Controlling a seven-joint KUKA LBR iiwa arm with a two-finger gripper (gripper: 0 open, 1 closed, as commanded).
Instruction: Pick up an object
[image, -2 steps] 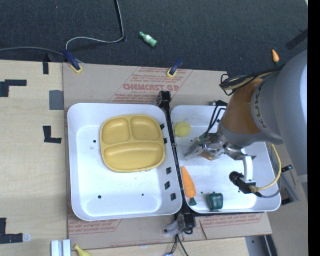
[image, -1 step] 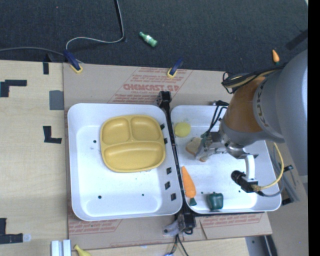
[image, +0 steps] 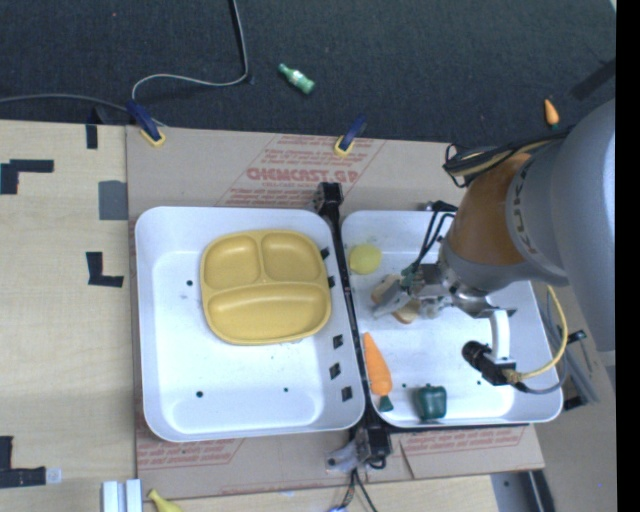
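My gripper (image: 398, 298) is low in the right bin (image: 520, 400), near its left side, over a small tan and white object (image: 404, 314) that is partly hidden by it. A yellow ball (image: 364, 258) lies just up and left of the gripper. An orange carrot (image: 377, 367) lies along the bin's left wall below it. A dark green pepper-like item (image: 430, 402) rests near the bin's front edge.
The left bin (image: 170, 390) holds a yellow divided plate (image: 266, 285). A black divider (image: 342, 300) runs between the bins. The arm's grey body and orange band (image: 490, 215) cover the right bin's upper right. A black cable fitting (image: 482, 360) hangs over its right side.
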